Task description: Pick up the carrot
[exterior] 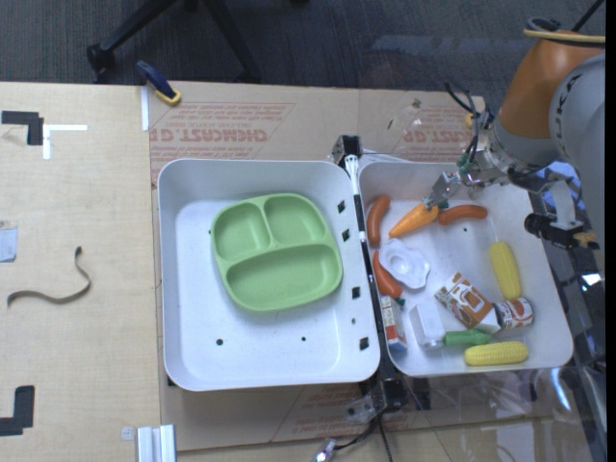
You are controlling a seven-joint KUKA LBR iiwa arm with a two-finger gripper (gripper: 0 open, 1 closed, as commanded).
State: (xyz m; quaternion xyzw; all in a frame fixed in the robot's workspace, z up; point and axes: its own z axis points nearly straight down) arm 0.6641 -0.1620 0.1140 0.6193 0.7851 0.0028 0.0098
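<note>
A green plastic divided plate [277, 252] with three compartments lies in the left white bin [183, 345], somewhat left of its middle. The right white bin [553, 349] holds a clutter of toy food: a red sausage [376, 219] standing along its left wall, another reddish sausage [462, 214] at the far side, a yellow corn cob [504, 269] toward the right, and a second yellow corn cob [496, 354] along the near wall, just beside a green vegetable piece [468, 338]. A small white cup-like piece [404, 266] sits left of centre. On the table [77, 162] to the left lies a curled brown strip [58, 292].
</note>
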